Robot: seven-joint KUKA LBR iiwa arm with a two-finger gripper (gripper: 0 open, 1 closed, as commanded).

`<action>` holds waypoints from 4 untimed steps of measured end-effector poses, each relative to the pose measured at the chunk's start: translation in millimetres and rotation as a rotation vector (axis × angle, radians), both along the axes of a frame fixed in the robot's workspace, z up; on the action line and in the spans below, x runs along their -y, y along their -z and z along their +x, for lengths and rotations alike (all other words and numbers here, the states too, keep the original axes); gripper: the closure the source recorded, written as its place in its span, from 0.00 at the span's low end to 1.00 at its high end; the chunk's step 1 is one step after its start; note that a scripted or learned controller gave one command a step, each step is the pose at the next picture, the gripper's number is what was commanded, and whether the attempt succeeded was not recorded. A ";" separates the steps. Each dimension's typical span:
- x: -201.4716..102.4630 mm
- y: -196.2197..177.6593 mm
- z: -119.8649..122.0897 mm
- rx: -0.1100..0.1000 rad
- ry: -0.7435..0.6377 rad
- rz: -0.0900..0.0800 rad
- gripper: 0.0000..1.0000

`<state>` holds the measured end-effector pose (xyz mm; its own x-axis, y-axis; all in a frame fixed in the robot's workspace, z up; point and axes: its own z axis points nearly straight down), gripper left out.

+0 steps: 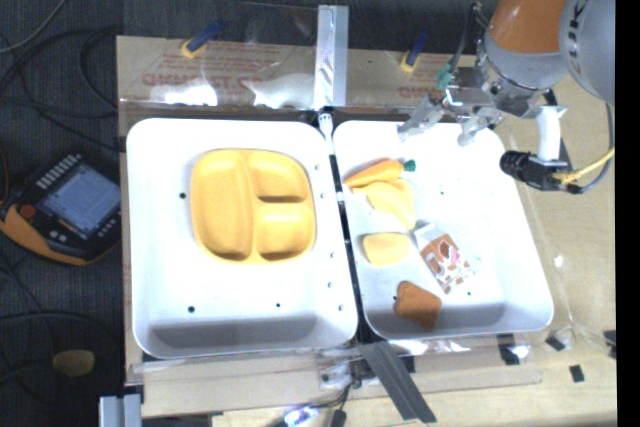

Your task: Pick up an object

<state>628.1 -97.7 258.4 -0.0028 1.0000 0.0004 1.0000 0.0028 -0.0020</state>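
The right bin (520,245) holds several small objects. An orange toy carrot (373,172) with a green tip lies near its far left. A pale yellow piece (393,201) sits just below the carrot, and a yellow block (384,247) below that. A small printed packet (446,259) lies in the middle, with a brown piece (418,303) near the front wall. My gripper (444,124) hangs above the bin's far edge, up and to the right of the carrot. Its two fingers are spread open with nothing between them.
The left bin (160,295) holds a yellow divided plate (253,205). A metal divider post (331,55) stands behind the two bins. A black cable connector (528,167) hangs off the arm over the right bin's far right corner. A handheld pendant (65,207) lies left of the bench.
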 end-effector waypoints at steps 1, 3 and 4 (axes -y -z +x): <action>0.0 0.0 0.0 0.000 0.000 0.000 0.00; 14.0 169.3 -22.8 0.013 0.082 0.001 0.00; 15.0 160.0 -22.7 0.012 0.082 0.000 1.00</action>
